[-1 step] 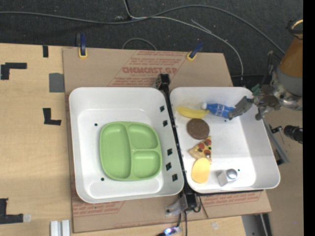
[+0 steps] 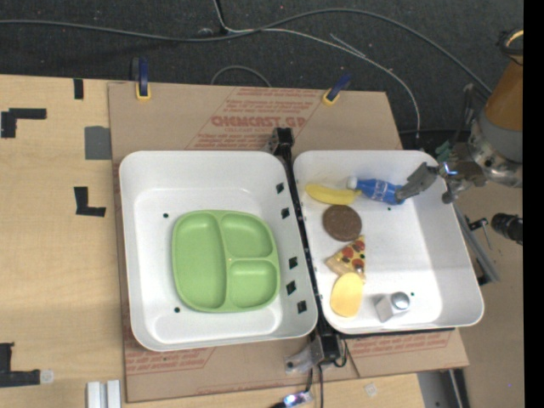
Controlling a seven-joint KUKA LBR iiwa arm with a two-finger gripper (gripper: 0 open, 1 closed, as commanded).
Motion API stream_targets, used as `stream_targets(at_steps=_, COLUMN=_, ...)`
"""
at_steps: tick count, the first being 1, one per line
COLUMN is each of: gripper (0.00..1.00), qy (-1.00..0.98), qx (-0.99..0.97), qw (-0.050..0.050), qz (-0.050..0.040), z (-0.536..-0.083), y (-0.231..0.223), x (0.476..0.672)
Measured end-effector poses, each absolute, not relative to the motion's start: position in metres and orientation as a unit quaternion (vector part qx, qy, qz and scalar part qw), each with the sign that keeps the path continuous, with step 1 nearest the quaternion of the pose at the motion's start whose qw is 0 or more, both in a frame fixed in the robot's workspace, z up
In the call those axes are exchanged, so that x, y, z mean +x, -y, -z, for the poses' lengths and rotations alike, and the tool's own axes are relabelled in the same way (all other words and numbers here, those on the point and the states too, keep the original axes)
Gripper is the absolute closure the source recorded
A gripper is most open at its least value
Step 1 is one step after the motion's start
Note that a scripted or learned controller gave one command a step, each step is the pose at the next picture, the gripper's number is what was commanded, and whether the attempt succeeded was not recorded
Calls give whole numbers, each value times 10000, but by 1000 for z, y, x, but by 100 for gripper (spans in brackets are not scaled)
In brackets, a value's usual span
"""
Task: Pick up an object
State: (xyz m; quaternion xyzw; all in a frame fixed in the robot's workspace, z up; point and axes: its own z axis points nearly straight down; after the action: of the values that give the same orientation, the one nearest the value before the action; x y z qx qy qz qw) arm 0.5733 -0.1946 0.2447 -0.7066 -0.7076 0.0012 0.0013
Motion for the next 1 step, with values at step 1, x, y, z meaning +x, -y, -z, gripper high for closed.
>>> stream_targets(at_steps=1, gripper=0, qy=7075, qx=-7067, qw=36, qz=-26, z=-180, y=190, x=569)
